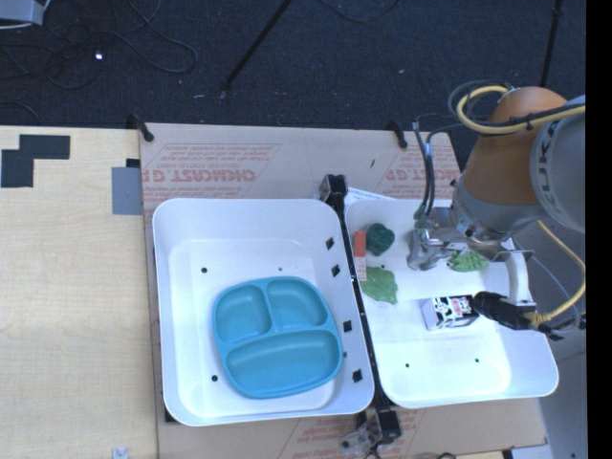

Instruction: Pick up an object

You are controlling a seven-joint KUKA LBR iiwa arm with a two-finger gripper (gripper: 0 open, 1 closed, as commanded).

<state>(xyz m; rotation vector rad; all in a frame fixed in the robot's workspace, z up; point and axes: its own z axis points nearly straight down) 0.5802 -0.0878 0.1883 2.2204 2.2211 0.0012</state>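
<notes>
Jaws hard to read from here, my gripper (427,252) hovering low by the right bin's (497,376) far edge, beside a green scrap (469,261), hunting a pick

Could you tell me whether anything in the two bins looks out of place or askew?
Nothing looks damaged or spilled. The blue divided plate lies slightly askew in the left bin. In the right bin, the small carton lies tilted, and the gripper hangs above that bin's far end.
</notes>
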